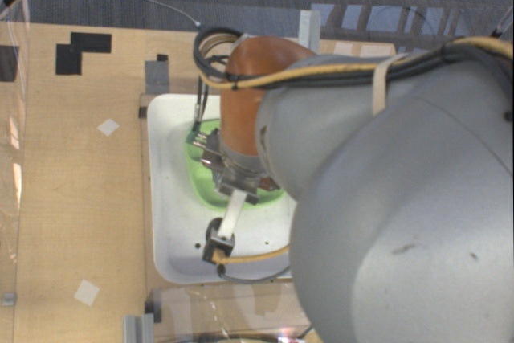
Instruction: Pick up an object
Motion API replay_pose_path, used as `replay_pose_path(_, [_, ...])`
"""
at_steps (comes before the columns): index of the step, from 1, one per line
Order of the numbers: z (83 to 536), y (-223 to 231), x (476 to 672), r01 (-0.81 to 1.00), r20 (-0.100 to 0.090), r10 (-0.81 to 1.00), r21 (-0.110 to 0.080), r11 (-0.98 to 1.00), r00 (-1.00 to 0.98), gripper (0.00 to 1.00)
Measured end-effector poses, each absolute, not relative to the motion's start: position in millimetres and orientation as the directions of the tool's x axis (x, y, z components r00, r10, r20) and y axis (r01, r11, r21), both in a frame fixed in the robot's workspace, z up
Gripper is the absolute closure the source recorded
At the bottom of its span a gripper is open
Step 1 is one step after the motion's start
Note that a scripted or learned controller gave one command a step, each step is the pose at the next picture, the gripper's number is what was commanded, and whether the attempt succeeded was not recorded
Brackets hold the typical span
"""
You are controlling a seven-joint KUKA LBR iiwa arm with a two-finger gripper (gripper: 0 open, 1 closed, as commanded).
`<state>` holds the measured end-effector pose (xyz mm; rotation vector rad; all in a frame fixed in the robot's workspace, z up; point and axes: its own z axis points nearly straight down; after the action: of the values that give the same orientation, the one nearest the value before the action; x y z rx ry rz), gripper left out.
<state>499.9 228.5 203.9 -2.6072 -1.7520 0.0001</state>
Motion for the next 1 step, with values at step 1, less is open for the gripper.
replay_pose_path(1, [185.9,235.0,486.2,0.698,-0.001,0.698,-0.001,-0.716,0.716,1.0])
